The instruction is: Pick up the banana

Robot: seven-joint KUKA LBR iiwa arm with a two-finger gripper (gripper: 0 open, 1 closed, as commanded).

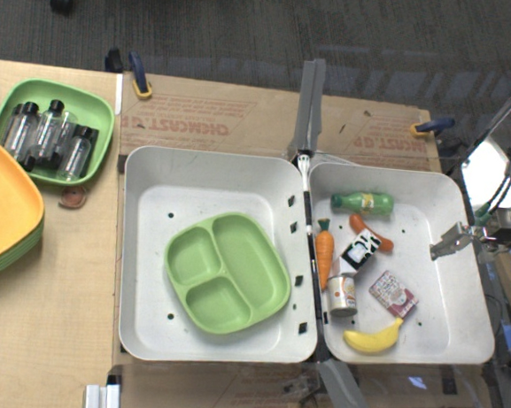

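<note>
Two white bins sit side by side on the bench. The left bin [146, 234] holds a green divided plate [226, 272], three compartments, lying flat and slightly turned near the bin's centre. The right bin [458, 332] holds the clutter: the banana [373, 338] lies at about 6 o'clock near the front wall, curved ends turned up, apart from the other items. At 12 o'clock lies a green bottle [362, 202] on its side. Just below it is a small red-orange piece [370, 233], and touching that a black-and-white object [361, 250]. A carrot [323, 252] lies along the 9 o'clock wall, running front to back. Below it, at about 7 o'clock, a can [342, 295] rests on its side, just beside the banana. A pink packet [393, 293] lies near the centre, toward 4 o'clock. The gripper [452, 241] hangs at the bin's 3 o'clock rim, well apart from the banana; whether its claw is apart or together cannot be told. On the table at far left, a green tray [94, 114] holds several dark-capped vials [48, 139], next to stacked orange plates [1, 212].
</note>
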